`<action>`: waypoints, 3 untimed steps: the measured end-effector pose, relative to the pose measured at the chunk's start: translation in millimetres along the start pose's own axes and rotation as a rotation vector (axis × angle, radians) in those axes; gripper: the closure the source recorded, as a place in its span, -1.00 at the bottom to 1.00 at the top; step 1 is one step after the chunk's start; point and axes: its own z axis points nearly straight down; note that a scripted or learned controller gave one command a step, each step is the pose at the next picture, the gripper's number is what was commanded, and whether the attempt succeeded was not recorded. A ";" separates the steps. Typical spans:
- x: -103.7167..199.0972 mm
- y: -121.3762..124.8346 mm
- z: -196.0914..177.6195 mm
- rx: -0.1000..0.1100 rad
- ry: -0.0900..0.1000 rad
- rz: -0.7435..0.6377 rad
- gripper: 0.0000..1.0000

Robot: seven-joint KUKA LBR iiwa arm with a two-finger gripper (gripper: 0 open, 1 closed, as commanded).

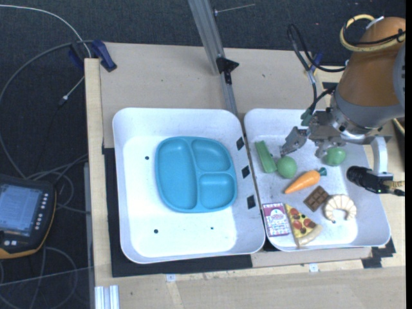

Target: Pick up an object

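The gripper [308,144] hangs over the right bin [380,227] with its two fingers spread wide apart. One finger [291,143] points down and to the left; the other finger [323,150] sits to the right, and nothing lies between them. A green ball [336,154] sits just beside the right finger, partly tucked under the wrist, and whether it touches cannot be told. Below the left fingertip, close by, lies a second green ball [287,167], with a green stick-shaped piece [264,156] just to its left. Below the gripper and slightly right lies an orange carrot [302,181]. Further below it are a brown chocolate square [316,199], a croissant [340,207], a pizza slice [304,225] and a small pink card [275,219]. Well off to the gripper's left, the left bin [129,172] holds a blue divided plate [196,174].
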 end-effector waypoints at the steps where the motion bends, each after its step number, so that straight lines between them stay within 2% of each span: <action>1: -0.1 0.1 0.0 -0.001 0.000 0.000 -1.00; 3: 2.9 0.3 85.7 0.005 0.000 0.001 -1.00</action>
